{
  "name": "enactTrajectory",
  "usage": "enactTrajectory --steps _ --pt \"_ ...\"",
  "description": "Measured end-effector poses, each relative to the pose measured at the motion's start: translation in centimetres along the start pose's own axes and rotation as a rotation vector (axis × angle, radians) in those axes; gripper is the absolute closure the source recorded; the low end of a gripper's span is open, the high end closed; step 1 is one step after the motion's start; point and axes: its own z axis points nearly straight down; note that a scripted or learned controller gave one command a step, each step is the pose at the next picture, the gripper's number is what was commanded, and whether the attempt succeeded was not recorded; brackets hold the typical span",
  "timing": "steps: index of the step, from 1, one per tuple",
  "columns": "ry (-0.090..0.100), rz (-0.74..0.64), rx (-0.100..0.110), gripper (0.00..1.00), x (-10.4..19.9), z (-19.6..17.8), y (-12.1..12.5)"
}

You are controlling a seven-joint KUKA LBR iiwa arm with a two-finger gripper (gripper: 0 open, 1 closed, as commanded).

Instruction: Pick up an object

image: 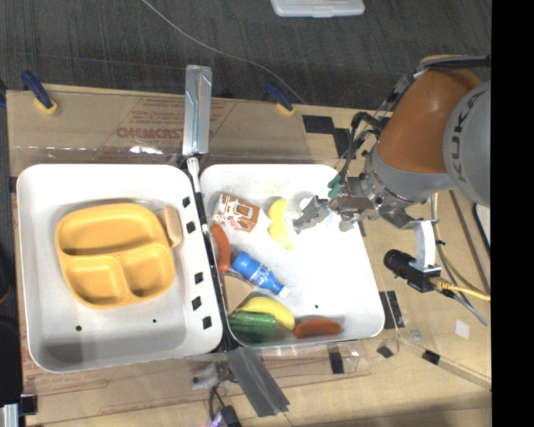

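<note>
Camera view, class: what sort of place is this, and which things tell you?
Probably a robotics lab bench for pick-up trials: a grey and orange arm reaching over two white bins, toy food such as a banana in one, and cardboard sheeting held by clamps.

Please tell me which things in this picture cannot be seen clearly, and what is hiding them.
1. The hand, camera view: small and seen from above, so its grip cannot be judged.
2. The arm: cut off by the right edge.
3. The carton: its print is too small to read.
4. The green vegetable: partly under the banana and at the bin wall.
5. The white item: cut off by the top edge.
</note>
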Motion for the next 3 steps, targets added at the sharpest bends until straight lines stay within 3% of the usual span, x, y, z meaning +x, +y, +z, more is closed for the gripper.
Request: enactTrajectory --steps 1,2,3 --pt "0.000 -0.005 0.001 1.00 0.1 -1.0 0.1" --pt "0.000 -0.005 0.002 0.00 0.1 -1.0 0.1" --pt "0.001 -0.067 0.009 0.00 1.8 9.0 2.0"
